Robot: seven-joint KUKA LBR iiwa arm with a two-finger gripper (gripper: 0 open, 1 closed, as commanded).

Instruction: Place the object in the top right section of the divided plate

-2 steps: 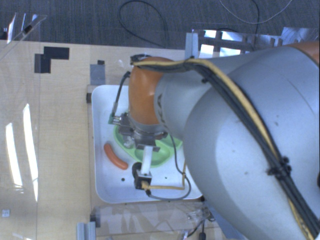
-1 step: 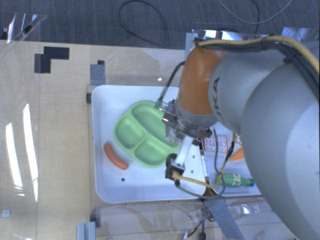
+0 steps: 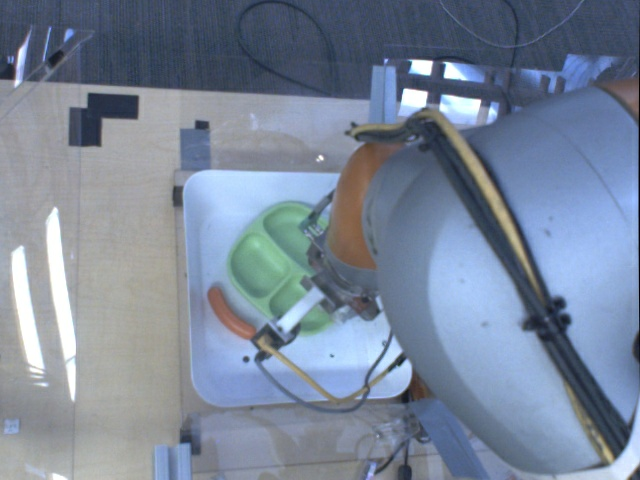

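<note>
Wooden bench [image 3: 100,298], white bin [image 3: 200,368] mid-frame: orange sausage-shaped object [image 3: 230,315] lies on bin floor just lower left of green plate [image 3: 265,258], probably light, smooth, slightly soft, so pinch across its middle; tool [image 3: 338,286] over plate's right side, spread or pressed together cannot tell.

An orange sausage [image 3: 230,313] is seen just beside a green divided plate [image 3: 262,258] in a white bin [image 3: 215,373], under the arm [image 3: 500,268].
</note>
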